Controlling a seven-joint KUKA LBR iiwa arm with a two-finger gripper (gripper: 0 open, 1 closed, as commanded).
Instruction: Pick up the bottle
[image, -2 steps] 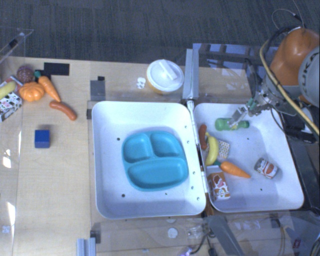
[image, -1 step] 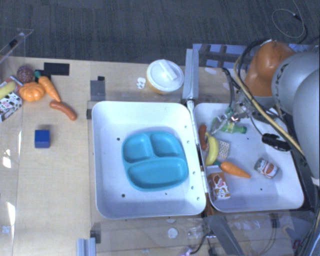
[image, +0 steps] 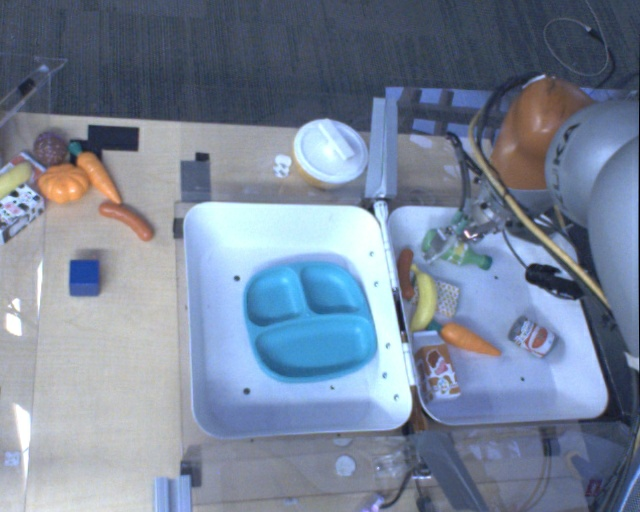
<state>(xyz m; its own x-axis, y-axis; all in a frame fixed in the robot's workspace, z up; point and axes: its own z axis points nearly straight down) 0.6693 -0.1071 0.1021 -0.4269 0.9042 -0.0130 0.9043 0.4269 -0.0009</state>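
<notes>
Hovering in the upper part of the right bin (image: 590, 400), the pincer (image: 470, 228) sits right over the green bottle (image: 452, 248). The bottle lies on its side, long axis running left to right in the frame, cap toward the right. Whether the pincer is apart or together cannot be told.
</notes>
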